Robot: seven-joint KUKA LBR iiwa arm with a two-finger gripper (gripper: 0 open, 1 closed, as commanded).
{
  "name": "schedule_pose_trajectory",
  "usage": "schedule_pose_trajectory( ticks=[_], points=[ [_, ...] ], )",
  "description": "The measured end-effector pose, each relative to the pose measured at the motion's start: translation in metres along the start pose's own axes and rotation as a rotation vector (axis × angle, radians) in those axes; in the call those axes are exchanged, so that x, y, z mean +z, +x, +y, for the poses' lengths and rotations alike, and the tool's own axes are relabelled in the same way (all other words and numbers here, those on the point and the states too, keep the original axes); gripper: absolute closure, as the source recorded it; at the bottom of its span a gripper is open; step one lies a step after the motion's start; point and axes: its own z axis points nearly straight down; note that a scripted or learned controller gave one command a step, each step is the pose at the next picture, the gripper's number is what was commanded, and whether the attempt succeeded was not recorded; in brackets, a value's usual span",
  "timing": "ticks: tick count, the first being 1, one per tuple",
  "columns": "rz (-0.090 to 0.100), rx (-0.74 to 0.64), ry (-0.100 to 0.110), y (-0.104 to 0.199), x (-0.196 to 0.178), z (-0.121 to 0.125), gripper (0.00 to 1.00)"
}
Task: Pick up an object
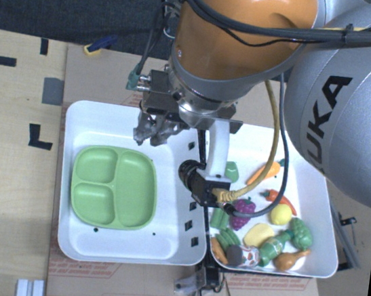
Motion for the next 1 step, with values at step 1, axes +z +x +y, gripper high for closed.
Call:
schedule_pose_trajectory(
  ticks=[1],
  points=[
    [0.001,-0.004,-0.004,0.0014,-0.0135,0.0001,1.0]
  ],
)
